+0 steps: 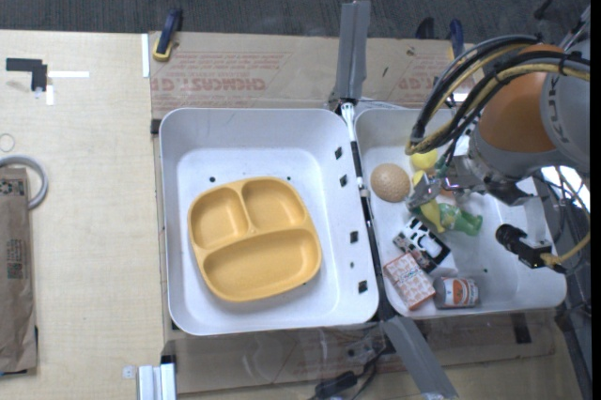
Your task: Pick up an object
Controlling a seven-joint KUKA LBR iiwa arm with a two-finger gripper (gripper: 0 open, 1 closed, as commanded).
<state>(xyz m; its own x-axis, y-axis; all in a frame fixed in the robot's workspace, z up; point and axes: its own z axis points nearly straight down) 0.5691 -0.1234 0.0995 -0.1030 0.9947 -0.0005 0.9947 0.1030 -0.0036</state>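
Note:
My gripper [430, 192] reaches down into the right bin [535, 295], hanging from the grey arm with the orange band [515, 115]. It sits right over a yellow piece [433, 215] and a green object [462, 221], close to them; contact is unclear. A tan egg-shaped ball [390, 182] lies just to the gripper's left. Another yellow item [423, 159] shows beside the cables behind it. Nearer the front lie a black-and-white item [425, 241], a red-and-white carton [408, 280] and a small can [457, 292]. The arm hides the bin's back right part.
The left bin [178, 201] holds a yellow divided plate [254, 238]. A grey divider bar [353, 51] stands between the bins at the back. Black and yellow cables [470, 74] arc over the right bin. A black fitting [521, 243] sticks out at the right.

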